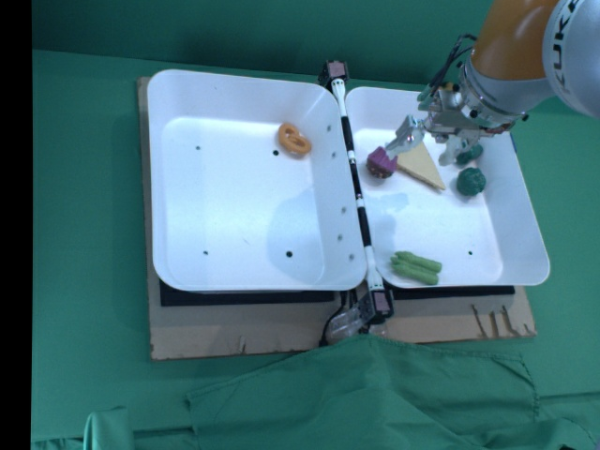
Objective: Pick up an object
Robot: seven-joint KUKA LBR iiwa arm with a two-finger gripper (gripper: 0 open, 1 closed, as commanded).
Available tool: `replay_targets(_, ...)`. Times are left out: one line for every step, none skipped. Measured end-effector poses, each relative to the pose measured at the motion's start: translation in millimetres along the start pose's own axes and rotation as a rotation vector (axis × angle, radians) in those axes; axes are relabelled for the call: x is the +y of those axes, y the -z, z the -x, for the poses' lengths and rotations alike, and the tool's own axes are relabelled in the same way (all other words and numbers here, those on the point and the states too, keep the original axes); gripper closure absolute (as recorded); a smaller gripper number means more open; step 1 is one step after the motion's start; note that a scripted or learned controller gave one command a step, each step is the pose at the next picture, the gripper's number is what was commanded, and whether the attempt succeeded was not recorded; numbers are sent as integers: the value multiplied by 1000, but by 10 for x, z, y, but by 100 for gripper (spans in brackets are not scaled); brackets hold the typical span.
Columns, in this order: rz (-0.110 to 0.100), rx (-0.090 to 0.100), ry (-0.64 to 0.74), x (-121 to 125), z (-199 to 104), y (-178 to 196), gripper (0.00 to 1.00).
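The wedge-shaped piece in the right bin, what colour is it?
The wedge is pale yellow, like cheese, seen in the camera view.

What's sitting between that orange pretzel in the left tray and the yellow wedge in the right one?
In the camera view, the pretzel and the wedge are separated by the black-and-white divider rail where the bins meet, then a small purple toy right beside the wedge.

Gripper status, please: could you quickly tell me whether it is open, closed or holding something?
Gripper: cannot be told; it hangs over the right bin by the cheese wedge.
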State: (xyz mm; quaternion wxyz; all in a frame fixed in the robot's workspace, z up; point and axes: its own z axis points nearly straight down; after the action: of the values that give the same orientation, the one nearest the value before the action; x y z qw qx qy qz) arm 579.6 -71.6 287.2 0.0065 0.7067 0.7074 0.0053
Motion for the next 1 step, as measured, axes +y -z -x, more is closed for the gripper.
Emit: replay_targets(-17, -1, -8, 300, 484, -860, 0)
